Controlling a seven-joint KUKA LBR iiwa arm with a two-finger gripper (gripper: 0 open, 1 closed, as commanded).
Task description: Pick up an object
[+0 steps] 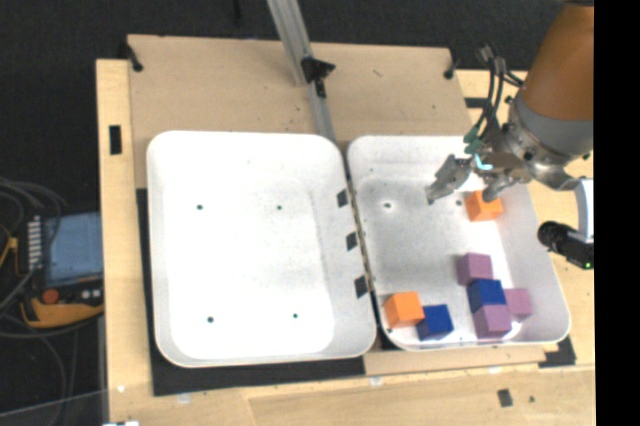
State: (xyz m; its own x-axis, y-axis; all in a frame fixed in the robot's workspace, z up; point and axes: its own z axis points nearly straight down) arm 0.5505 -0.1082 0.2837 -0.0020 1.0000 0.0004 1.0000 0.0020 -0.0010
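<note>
A tan wooden bench (230, 84) on a dark floor carries two shallow white bins side by side. The gripper (478, 176) hangs over the upper part of the right bin (400, 244); its fingers are spread apart with nothing between them. An orange block (484, 206) lies on the bin floor just below the right-hand finger, close beside it, though whether they touch cannot be told. The block is small, cube-like and plain orange, with a lighter top face. Nearer the bin's front edge lie another orange cube (404, 308), two blue cubes (435, 321) and three purple cubes (474, 267), clustered together. The left bin (245, 244) sits alongside.
</note>
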